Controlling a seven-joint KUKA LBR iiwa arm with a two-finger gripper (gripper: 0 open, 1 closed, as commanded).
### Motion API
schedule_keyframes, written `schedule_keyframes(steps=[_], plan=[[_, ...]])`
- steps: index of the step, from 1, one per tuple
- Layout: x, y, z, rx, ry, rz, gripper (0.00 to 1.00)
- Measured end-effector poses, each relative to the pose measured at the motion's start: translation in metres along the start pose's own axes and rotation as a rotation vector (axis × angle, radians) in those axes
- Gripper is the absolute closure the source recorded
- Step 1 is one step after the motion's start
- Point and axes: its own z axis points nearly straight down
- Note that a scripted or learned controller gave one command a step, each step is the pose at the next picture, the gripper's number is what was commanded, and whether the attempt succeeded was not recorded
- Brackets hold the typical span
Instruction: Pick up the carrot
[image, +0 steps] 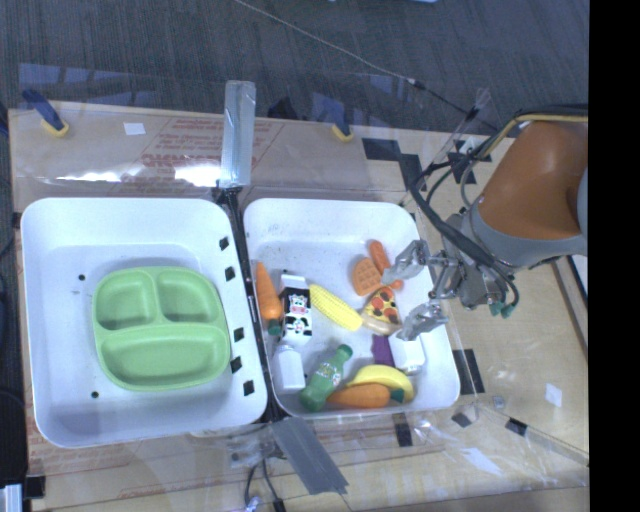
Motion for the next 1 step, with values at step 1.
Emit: schedule_keyframes(steps=[1], plan=[[0.0226,0.0772,0.1173,0.005,-0.025,0.024,0.0]])
